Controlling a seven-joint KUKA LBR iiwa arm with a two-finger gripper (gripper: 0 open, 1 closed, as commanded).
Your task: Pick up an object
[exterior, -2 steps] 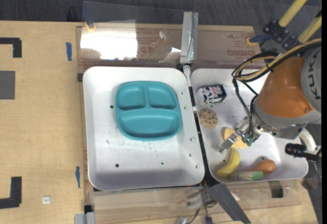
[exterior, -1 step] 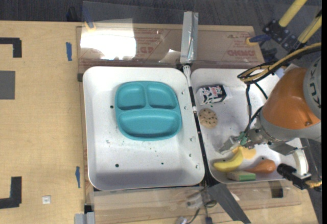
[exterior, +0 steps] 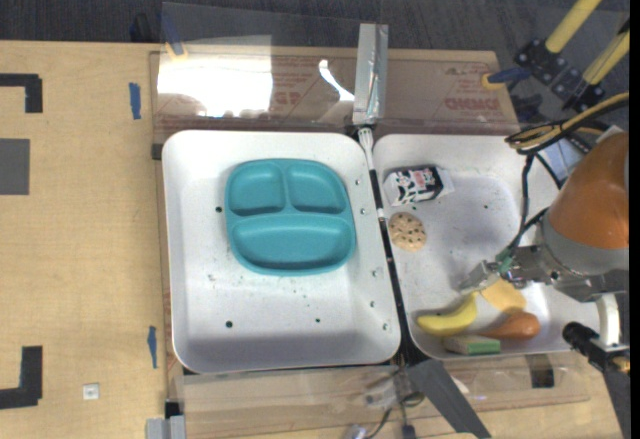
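Hovering low over the near corner of the right bin, the gripper hangs above a cluster of toy food, and whether it is spread or pressed together cannot be told at this angle

Nearest candidates lie just below it: a banana, a pale yellow wedge, an orange-red piece and a green strip, all crowded close to the front wall. These look like light, stiff, smooth plastic, likely slippery; the banana seems best pinched across its narrow middle. A round cookie and a black-and-white carton sit apart near the divider. Its printing is too small to read. Red lettering on the cardboard behind the bins appears reversed and illegible. A teal divided plate rests in the left bin
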